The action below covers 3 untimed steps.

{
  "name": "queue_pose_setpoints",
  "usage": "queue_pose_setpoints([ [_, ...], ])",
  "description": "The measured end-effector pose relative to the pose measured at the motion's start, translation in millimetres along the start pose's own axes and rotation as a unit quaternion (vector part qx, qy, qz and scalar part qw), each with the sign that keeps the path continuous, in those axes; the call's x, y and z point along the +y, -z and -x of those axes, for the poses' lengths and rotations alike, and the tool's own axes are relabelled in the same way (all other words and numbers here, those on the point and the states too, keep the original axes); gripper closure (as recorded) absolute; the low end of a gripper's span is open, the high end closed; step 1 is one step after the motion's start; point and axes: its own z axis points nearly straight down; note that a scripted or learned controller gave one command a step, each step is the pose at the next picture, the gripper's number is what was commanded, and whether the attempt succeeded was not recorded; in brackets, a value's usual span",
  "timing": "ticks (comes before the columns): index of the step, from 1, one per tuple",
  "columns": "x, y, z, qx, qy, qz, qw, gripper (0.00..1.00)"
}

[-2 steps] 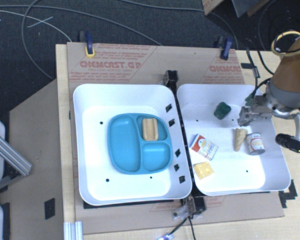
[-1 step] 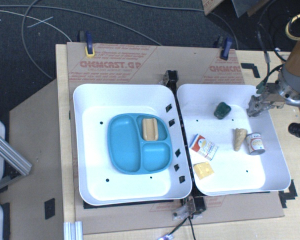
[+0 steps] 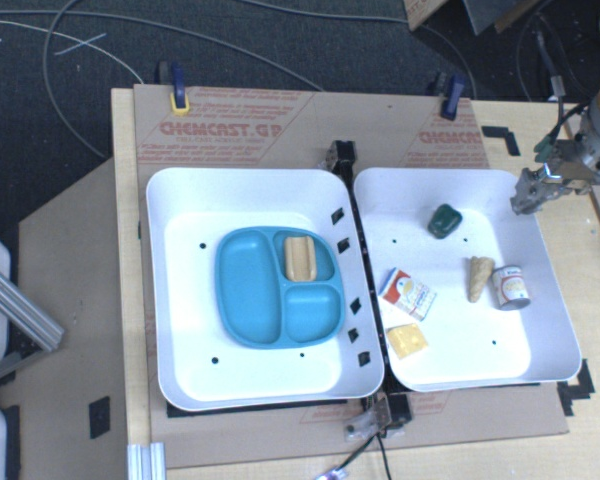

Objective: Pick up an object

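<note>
Seeing the gripper (image 3: pixel 528 196) at the right bin's (image 3: pixel 540 363) upper right rim, arm cut off by the frame edge; I can't tell its grip state; dark green object (image 3: pixel 444 220) lies just left, untouched; small can (image 3: pixel 511 288) label unreadable.

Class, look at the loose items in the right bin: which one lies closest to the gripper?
The dark green object, at the bin's upper middle. It sits closer to the gripper than the small can, tan piece, carton or yellow item.
</note>
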Motion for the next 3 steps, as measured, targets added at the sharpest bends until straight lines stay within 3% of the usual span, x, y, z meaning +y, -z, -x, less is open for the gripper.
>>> queue_pose_setpoints([
  [3,-41,-22,-157,0.003,0.002,-0.006,1.0,1.0],
])
